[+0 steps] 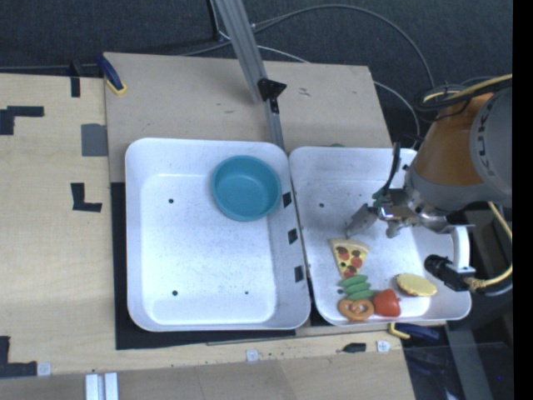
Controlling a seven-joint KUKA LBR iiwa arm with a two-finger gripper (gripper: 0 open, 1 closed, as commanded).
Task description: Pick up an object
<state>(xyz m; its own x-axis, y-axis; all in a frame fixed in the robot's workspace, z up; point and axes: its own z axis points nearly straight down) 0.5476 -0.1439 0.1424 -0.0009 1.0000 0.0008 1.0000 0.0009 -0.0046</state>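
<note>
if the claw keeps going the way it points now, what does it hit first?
The claw points down-left in the right bin. Likely bare bin floor first; the pizza slice sits just below that line. Depth is unclear.

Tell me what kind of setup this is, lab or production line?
Most likely a robotics lab grasping rig, not a line. Two white bins sit on a taped plywood bench, holding a blue bowl and toy food such as a pizza slice. Loose cables trail behind the arm.
</note>
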